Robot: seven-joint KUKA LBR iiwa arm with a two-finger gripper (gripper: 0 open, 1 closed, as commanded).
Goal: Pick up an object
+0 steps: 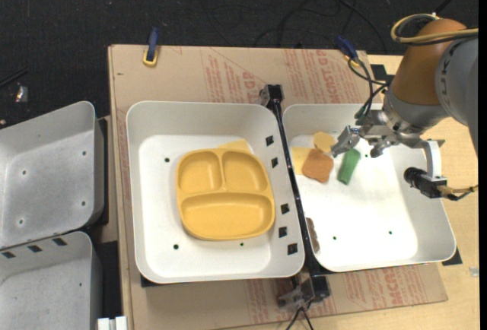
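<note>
In the right bin (396, 245) a green cylinder-shaped object (348, 166) lies near the back left. An orange-brown block (317, 166) sits right beside it on the left. A pale yellow piece (323, 141) and another yellow piece (300, 157) lie by the bin's back left wall. My gripper (361, 143) hovers just above and behind the green object, open, with nothing between its fingers (343, 143).
The left bin (152, 245) holds a yellow divided plate (225, 194). A black divider (288, 184) runs between the two bins. White trays (46, 169) stand off the bench at the left. The right bin's front half is bare floor.
</note>
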